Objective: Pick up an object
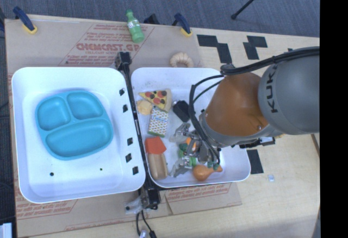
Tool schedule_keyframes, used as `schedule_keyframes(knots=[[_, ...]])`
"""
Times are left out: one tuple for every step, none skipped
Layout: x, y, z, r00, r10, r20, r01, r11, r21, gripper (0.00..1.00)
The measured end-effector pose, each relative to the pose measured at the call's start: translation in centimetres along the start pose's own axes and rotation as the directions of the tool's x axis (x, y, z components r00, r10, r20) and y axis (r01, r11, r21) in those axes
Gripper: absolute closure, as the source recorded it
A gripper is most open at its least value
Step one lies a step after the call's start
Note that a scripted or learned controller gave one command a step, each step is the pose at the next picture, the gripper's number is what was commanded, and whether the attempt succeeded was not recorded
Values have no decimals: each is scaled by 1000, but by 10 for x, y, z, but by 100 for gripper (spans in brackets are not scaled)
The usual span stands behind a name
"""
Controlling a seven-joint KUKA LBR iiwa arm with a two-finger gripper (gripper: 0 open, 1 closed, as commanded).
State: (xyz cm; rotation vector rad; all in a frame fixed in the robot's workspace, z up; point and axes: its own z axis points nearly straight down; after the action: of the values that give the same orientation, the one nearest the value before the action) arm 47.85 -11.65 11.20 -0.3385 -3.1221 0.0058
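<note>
Camera view: end effector (191,156) low in right bin (239,169) clutter, finger state unclear, orange toy (203,173) just below-right, wooden block (157,165) left; reach step, next close and lift.

Both bins (32,188) look like smooth, glossy white plastic; the blue divided tray (73,123) at nine o'clock seems matt plastic; the bench (65,41) is printed cardboard.

Blue tray (73,125) in a white bin (24,139); checkered block (158,121), red block (155,145), green bottle (134,27), grey-and-orange arm (255,104).
</note>
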Motion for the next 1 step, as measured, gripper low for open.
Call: schedule_keyframes(knots=[[-3, 16, 19, 992, -126, 2, 126, 992, 2, 0]])
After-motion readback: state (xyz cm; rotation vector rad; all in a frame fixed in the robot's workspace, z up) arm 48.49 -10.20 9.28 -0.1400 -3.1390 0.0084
